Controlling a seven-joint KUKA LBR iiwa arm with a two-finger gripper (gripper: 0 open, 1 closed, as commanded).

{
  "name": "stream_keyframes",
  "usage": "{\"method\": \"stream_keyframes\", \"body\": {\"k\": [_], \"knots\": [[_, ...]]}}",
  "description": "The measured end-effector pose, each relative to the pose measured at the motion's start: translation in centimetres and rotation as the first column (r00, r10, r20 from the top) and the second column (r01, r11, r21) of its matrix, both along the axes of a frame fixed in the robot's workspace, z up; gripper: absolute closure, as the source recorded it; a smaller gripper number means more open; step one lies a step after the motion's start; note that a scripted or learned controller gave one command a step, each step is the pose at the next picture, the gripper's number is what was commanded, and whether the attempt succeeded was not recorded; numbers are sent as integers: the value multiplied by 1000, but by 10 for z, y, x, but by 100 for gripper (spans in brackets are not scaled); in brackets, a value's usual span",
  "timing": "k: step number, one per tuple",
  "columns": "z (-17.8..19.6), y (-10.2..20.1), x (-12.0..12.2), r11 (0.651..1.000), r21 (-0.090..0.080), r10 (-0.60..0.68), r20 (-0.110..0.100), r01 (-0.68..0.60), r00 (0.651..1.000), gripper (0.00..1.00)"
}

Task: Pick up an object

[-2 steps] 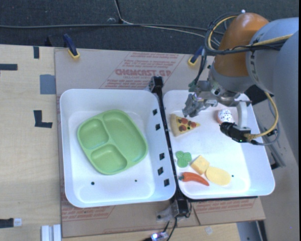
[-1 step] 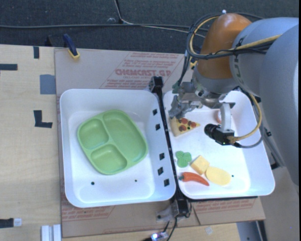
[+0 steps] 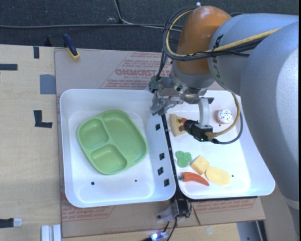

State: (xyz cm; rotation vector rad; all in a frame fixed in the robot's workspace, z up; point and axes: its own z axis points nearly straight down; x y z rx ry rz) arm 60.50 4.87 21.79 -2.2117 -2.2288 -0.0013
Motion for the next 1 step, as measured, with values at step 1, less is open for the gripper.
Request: {"method": "stream_keyframes", "body": {"k": [1], "knots": [[11, 50, 0, 1000, 0, -1, -1, 1, 1000, 100]]}}
